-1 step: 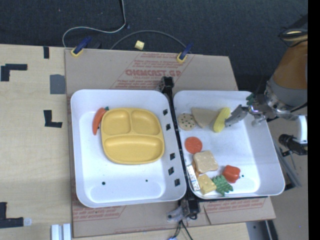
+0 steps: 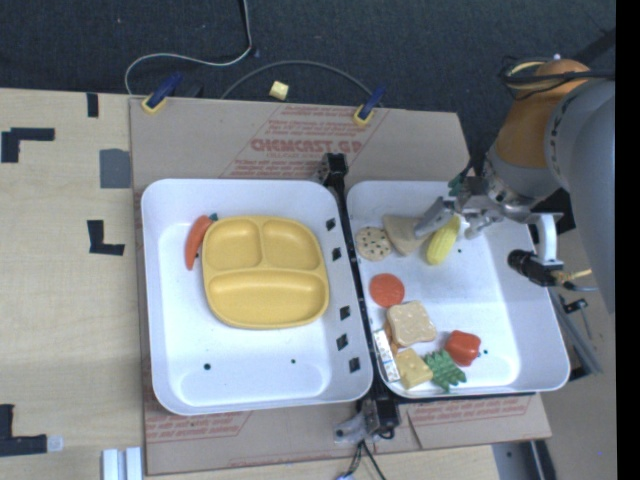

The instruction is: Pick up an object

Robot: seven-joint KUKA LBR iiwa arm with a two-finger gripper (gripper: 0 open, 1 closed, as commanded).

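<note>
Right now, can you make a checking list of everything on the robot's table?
Surface: cardboard sheet on a wooden bench, bearing two white bins.
Job's things: right bin holds yellow corn, cookie, red slice, bread, red pepper, green piece.
Clutter: left bin holds yellow divided plate and a carrot.
Grippers: gripper at the corn; grip cannot be told.
Cables: white cable behind the bench.
Surroundings: dark carpet.

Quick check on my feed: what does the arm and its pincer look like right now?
The arm is bulky, rounded and grey, with an orange band above the wrist. The pincer is slim grey metal, with dark fittings around its base.
</note>
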